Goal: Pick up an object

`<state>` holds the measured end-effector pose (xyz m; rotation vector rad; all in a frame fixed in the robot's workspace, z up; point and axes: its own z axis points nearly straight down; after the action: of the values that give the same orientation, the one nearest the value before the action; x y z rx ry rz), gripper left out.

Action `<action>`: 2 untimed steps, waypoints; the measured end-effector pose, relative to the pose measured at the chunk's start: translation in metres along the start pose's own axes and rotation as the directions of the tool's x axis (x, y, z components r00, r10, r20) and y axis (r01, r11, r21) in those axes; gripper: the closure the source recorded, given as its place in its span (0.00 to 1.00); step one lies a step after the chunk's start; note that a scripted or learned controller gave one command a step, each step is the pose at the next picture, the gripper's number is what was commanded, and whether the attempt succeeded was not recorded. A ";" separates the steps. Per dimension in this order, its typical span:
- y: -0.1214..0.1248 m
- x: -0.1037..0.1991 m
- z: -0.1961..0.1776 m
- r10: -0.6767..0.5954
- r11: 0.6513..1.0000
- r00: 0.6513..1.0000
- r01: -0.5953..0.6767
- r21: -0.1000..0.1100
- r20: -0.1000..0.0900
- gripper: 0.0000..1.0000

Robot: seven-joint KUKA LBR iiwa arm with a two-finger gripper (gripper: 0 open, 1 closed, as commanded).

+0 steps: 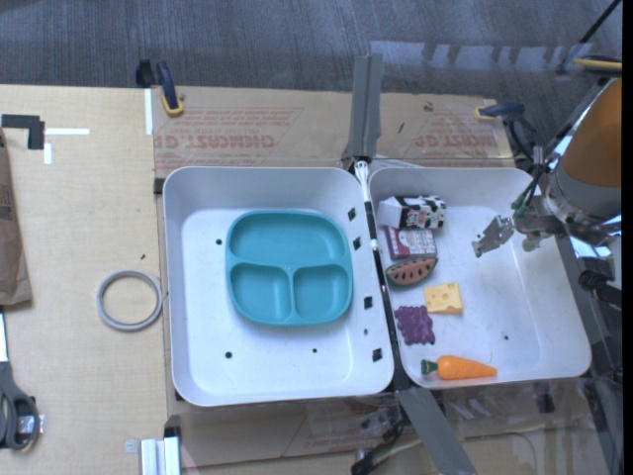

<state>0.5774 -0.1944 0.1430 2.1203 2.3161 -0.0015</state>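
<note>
Objects: a yellow wedge of toy cheese (443, 298), a purple bunch of toy grapes (414, 325), an orange toy carrot with a green top (461, 368), a toy watermelon slice (410, 271), a small dark-red packet (410, 243) and a black-and-white cow-patterned carton (419, 212) lie in the right-hand shallow white bin (529, 334), mostly along its left side.
Surface: the bins sit side by side on a pale wooden desk (79, 216); flattened cardboard (247, 132) lies behind them and grey carpet (297, 18) beyond.
Surroundings: the left-hand shallow white bin (198, 354) holds a teal plastic divided plate (291, 267); a grey tape ring (130, 299) rests on the desk to its left, scissors (18, 419) near the lower left corner, and clamps at the bins' far edge.
Gripper: the grey two-finger gripper (492, 236) hangs over the right bin's upper right part, nothing between its fingers; they look slightly parted, though the view is too small to be sure.
Relation: the cheese lies nearest, below and left of the fingers, apart from them; the carton is to their left.
</note>
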 end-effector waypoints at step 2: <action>0.017 0.086 0.051 -0.315 0.949 0.949 0.315 0.000 -0.001 0.00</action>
<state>0.5870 -0.1074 0.0917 1.7235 2.6257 -0.0006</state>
